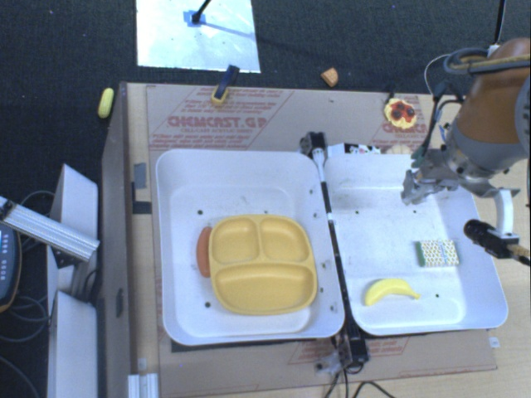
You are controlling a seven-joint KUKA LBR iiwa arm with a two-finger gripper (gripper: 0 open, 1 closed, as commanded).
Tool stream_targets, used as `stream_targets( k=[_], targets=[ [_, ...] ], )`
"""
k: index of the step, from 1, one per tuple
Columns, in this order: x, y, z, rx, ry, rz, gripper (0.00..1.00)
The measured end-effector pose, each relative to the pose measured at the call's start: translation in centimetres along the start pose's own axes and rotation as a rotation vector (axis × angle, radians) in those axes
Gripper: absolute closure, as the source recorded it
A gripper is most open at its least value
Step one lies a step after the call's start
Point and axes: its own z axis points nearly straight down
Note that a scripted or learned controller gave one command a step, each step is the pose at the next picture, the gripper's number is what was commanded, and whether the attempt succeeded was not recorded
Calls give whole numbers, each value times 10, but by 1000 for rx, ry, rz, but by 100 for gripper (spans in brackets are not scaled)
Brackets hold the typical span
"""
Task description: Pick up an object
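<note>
In the right bin (365,214) lie a yellow banana (392,290) near the front and a small speckled block (437,253) to its upper right. The left bin (178,222) holds a yellow divided plate (261,264) with an orange sausage-shaped piece (202,251) tucked against its left edge. My gripper (417,186) hangs over the back right part of the right bin, well behind the speckled block and the banana and touching neither. Nothing shows in its grasp.
A black divider (328,214) runs between the bins. On the bench behind them sit a small pizza-like toy (401,112) and a clamp (222,85). An orange bit (330,76) and a yellow piece (105,102) lie on the floor beyond.
</note>
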Motion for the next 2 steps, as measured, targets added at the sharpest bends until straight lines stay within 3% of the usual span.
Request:
stream_targets(
  k=[1, 2],
  targets=[
    [68, 3, -11, 0, 3, -3, 100],
    [10, 3, -20, 0, 0, 0, 100]
  ],
)
